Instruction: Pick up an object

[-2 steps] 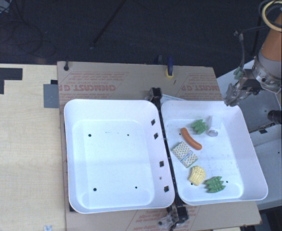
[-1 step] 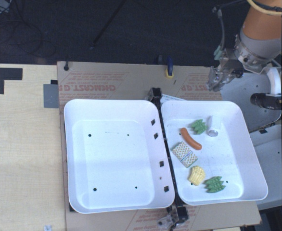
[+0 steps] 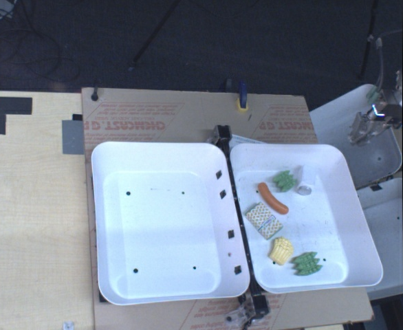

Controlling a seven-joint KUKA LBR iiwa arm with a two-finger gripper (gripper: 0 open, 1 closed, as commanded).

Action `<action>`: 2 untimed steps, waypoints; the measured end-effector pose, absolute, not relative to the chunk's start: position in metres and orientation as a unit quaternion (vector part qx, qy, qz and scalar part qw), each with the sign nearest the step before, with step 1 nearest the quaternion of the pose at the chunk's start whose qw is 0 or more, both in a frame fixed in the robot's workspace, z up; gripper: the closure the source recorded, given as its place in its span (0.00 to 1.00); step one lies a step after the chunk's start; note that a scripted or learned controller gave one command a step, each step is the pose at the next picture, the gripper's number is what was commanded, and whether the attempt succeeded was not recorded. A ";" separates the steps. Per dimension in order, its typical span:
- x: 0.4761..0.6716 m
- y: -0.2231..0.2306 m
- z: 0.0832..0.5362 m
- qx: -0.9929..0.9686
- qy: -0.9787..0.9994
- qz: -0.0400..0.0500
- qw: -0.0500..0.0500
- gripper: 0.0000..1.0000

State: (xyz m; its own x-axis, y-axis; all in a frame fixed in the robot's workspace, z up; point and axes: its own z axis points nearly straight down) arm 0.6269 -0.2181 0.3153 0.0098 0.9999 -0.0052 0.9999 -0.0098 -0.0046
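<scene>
Two shallow white bins sit side by side on a cardboard sheet (image 3: 188, 115) laid over the counter (image 3: 29, 205). The left bin (image 3: 112, 218) shows bare floor with a few small dark holes. The right bin (image 3: 353, 218) holds all the loose objects: an orange sausage-shaped piece (image 3: 273, 198) lying diagonally near the bin's middle; a green leafy toy (image 3: 284, 180) just above and right of it; a small grey-white item (image 3: 304, 190) just right of that, too small to identify; a checkered white packet (image 3: 264, 221) below the sausage, tilted, close to the divider side; a yellow corn-like piece (image 3: 280, 250) below the packet; a second green piece (image 3: 306, 263) just right of the corn, near the bin's front wall. Objects lie apart from each other, except corn and lower green piece, which look nearly touching. Arm hardware with the end effector (image 3: 377, 115) is at the far right edge, above and outside the right bin, well apart from every object. Whether it is apart or together cannot be told at this resolution; nothing visible in it
</scene>
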 end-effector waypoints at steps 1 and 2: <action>0.622 -0.134 0.407 0.704 0.710 0.003 0.003 1.00; 0.629 -0.074 0.463 0.704 0.710 0.002 0.001 1.00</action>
State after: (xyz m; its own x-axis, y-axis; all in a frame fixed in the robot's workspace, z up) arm 0.6293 -0.0738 0.4629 -0.0075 1.0000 0.0012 1.0000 0.0074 0.0047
